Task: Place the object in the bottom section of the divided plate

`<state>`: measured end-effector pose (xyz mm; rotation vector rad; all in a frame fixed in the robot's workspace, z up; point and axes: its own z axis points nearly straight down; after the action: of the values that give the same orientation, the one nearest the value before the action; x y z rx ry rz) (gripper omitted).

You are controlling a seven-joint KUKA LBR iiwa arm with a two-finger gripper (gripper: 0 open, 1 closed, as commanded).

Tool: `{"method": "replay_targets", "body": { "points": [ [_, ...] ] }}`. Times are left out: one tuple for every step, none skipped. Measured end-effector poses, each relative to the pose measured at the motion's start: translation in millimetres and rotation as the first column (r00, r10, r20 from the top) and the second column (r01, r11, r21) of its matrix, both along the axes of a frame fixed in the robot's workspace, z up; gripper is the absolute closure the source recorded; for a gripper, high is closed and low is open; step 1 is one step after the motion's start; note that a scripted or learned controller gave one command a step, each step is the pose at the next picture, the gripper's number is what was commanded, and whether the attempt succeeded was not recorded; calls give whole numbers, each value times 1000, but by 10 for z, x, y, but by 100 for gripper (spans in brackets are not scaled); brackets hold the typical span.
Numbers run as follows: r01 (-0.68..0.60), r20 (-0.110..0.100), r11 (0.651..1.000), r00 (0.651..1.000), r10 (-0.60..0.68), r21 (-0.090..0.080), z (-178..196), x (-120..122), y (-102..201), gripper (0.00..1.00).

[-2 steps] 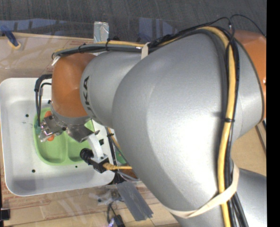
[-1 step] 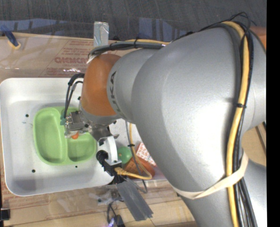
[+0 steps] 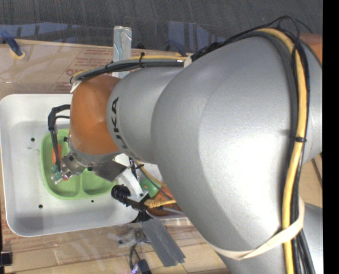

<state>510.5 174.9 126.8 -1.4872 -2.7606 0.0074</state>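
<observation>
Low over the left white bin (image 3: 18, 153), reaching in from the right: grey KUKA arm (image 3: 226, 141) with its orange band (image 3: 92, 116) just above the wrist. Below that band, the gripper (image 3: 59, 176), pointed down at the green divided plate (image 3: 98, 188) lying in the bin. Much of the plate hidden under the wrist; visible only as a green rim to the left and two lower compartments parted by a ridge.

Cannot tell whether the claw is released or clenched: too small and too shadowed by the wrist.

Just above the gripper, over the plate's left edge, a thin orange-red streak (image 3: 55, 150). Cannot tell whether that is the object or part of the wrist's wiring, nor whether it touches the plate. No certain sight of the object elsewhere on the plate.

Near the bin's lower right corner, under the arm, an orange-brown jumble (image 3: 160, 201), unclear in kind. Along the arm, a yellow cable (image 3: 298, 124). On the bench, a silver tape strip (image 3: 122, 41) behind the bin and a grey tape strip (image 3: 160, 241) in front.
</observation>
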Motion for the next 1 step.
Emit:
{"method": "replay_targets", "body": {
  "points": [
    [97, 4, 995, 995, -97, 0, 174, 23, -387, 100]
  ]
}}
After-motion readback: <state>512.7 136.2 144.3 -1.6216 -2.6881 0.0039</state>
